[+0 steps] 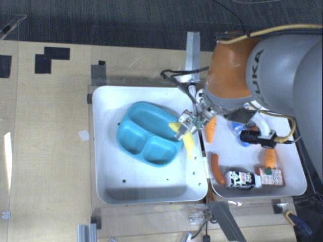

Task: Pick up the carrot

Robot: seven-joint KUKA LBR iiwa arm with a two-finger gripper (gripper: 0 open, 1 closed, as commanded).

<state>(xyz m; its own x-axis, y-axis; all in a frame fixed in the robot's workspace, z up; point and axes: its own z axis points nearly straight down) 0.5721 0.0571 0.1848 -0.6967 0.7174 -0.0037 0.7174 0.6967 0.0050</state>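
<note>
Presently the pincer sits over the dividing wall between the two white bins, at the right edge of the left bin, low beside the rim of a blue divided dish. Whether its tips are spread or pressed together cannot be told; the wrist hardware masks them and the area is cluttered.

A yellow piece, possibly a banana, lies directly under and against the pincer, leaning on the dish. The carrot, a short orange body, lies just beside it on the far side of the wall, at the upper left of the right bin, partly tucked under the orange-banded arm.

Risks noted:
- Wrong item. The pincer appears closer to the yellow piece than to the carrot; a closure here would likely take the yellow piece or nothing.
- Collision. The bin wall stands between pincer and carrot, so a sideways move at this height may strike it or push the dish.
- Confusion of targets. A second orange piece lies further right, and a reddish sausage-like item rests near a small carton at the bin's front.
- Poor seating. The carrot lies close to the wall, leaving little room for one tip on that side; a glancing grip could roll it.
</note>
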